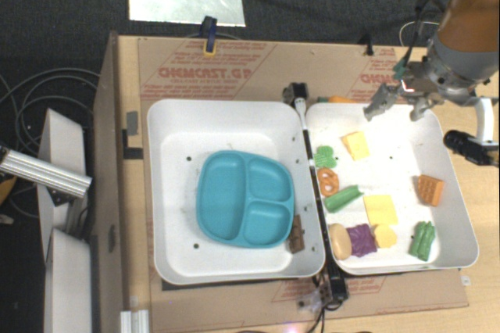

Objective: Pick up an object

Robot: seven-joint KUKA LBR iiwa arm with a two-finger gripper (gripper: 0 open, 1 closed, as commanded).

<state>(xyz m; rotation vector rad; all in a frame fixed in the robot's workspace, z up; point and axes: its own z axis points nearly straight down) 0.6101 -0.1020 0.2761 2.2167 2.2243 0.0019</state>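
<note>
My gripper (400, 105) hangs over the far edge of the right bin (451, 167), its two grey fingers spread apart with nothing between them. Below it in that bin lie several toy foods: a yellow cheese wedge (355, 145), a green leafy piece (325, 159), a pretzel (328, 182), a green pickle (342, 198), a yellow block (380, 209), an orange waffle piece (429, 189), a green pepper (422, 240), purple grapes (361, 239) and a tan potato (339, 241). The cheese wedge is the nearest, a little below and left of the fingers.
The left bin (176, 167) holds a blue divided plate (244, 198), and a small brown item (297, 234) lies by its right wall. A black clamp (297, 95) sits on the divider between the bins. Cables and metal rails lie off the bench at left.
</note>
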